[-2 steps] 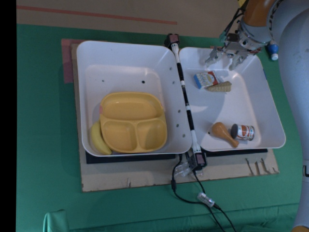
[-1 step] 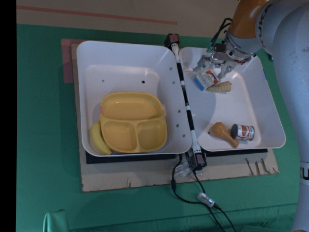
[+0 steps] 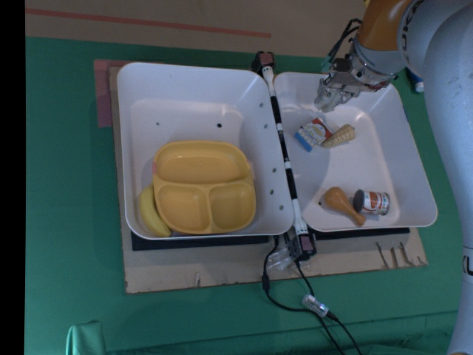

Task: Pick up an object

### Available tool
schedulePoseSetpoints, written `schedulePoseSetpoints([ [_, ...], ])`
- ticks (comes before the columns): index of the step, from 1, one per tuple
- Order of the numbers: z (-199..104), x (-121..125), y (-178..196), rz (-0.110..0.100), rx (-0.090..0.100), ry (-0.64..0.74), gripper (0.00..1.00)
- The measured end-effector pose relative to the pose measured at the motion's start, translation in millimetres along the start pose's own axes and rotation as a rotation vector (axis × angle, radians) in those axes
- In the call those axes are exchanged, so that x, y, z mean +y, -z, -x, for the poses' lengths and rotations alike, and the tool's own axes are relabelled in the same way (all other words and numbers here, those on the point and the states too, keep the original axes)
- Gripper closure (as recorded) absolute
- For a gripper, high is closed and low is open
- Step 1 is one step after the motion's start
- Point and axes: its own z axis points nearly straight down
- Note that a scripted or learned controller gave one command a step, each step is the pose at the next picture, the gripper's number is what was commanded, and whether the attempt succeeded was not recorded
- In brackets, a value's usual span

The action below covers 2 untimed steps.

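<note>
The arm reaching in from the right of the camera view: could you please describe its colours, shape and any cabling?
The thick, rounded grey arm carries a broad orange band above the wrist. Below the band sits a compact metallic grey two-finger gripper. Thin black cables loop along the wrist beside it.

Both bins, the left bin (image 3: 188,87) and the right bin (image 3: 384,117), look like smooth, slightly glossy white plastic. The yellow tray (image 3: 205,187) is matt moulded plastic. The can (image 3: 372,202) has shiny metal ends and a paper label. Green cloth (image 3: 66,235) covers the worktop, with rough brown cardboard (image 3: 222,272) under the bins. The end effector (image 3: 330,102) looks metallic grey.
</note>
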Motion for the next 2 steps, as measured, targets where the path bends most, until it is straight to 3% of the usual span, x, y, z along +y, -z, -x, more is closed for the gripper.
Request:
schedulePoseSetpoints([
  [1,0.0,-0.1,-0.1,0.000,0.000,0.000,0.00],
  [2,-9.8,-32.0,-17.5,-0.015,0.005,0.003,0.00],
])
